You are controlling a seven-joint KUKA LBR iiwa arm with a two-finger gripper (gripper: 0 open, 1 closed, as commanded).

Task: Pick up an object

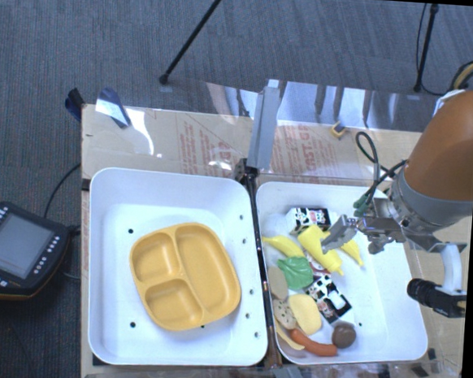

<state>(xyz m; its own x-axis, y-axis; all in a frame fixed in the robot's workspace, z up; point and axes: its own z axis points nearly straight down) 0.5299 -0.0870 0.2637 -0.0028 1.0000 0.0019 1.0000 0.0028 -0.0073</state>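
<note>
toy food heaped at the right bin's near-left corner, pincer hanging just above it

carrot (314, 343) and a brown ball (343, 335) lie nearest, against the front wall of the right bin (389, 318). behind them sit a pale yellow lump (304, 312), a green piece (295, 272), two black-and-white packets (328, 296) and yellow bananas (317, 246). the heap crowds the left side of that bin, so any pick has to be made among touching pieces. the pincer (343, 232) hangs over the bananas, arm reaching in from the right; whether its tips are wide or narrow i cannot tell, and nothing shows between them. the left bin (113, 207) carries a yellow divided tray (185, 274), well apart from the heap. judging by this, no object is lifted yet.
</note>
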